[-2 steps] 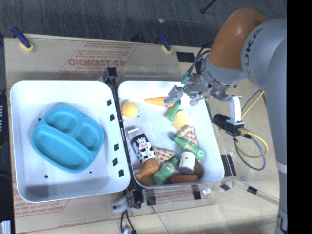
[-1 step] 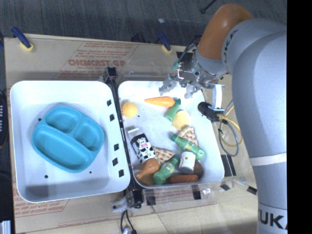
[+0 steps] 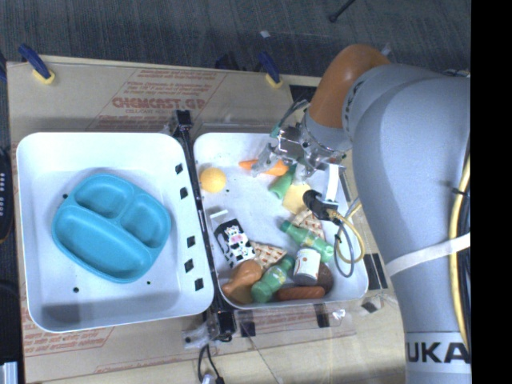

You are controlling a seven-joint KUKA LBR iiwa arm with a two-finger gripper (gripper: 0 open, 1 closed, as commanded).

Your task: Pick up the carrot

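A dark grey ribbed floor (image 3: 160, 14) fills the top of the view. On it sits a bench topped with brown cardboard (image 3: 160, 94) printed in red lettering (partly legible, reading something like "CHEMCAST"). Blue clamps (image 3: 36, 62) grip the board's far edge. Lighting is even, with soft shadows beneath the bins' rims.

Even, fairly bright light; the white left bin (image 3: 32, 214) shows mild glare, with a soft shadow beside its blue tray (image 3: 112, 226). Slightly soft focus.
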